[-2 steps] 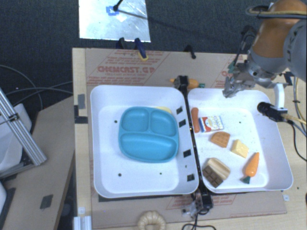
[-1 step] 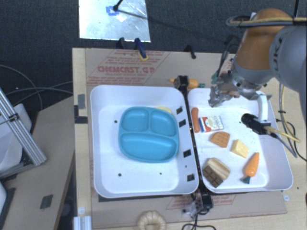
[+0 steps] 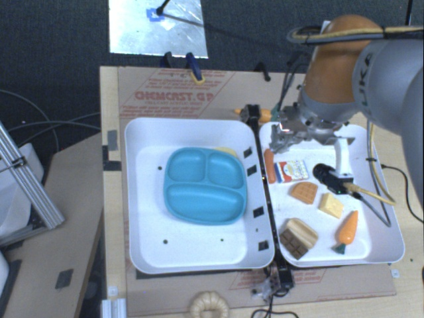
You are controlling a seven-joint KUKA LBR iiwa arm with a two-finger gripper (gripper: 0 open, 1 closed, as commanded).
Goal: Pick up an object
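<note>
the right shallow white bin (image 3: 387, 244) holds the loose things. a red-orange sausage (image 3: 268, 165) lies along its left wall, and just beside it sits a small white carton with red and blue print (image 3: 291, 171). in front of the carton is a tan waffle-patterned wedge (image 3: 305, 192), and near that, to its right, a pale yellow cheese-like wedge (image 3: 331, 205). an orange carrot with a green tip (image 3: 348, 227) lies tilted towards the bin's front right, and a brown and cream layered block (image 3: 297, 237) rests at the front left.

the gripper (image 3: 285, 140) hangs over the back left part of this bin, just behind the sausage and the carton; whether it is released or clenched cannot be told from this angle, and nothing is seen held in it. the grey arm with its orange band (image 3: 341, 52) reaches in from the right.

the left shallow white bin (image 3: 149, 244) carries a light blue divided plastic plate (image 3: 205, 184), with a yellowish thing (image 3: 226, 151) peeking out behind the plate's far edge, too hidden to identify.

both bins sit on a brown cardboard sheet with red lettering (image 3: 175, 91) on the pale table (image 3: 73, 204). a blue clamp (image 3: 194, 68) grips the sheet's back edge, below a shiny silver square sheet (image 3: 149, 28). a beige ring-shaped thing (image 3: 211, 305) lies at the front.
</note>
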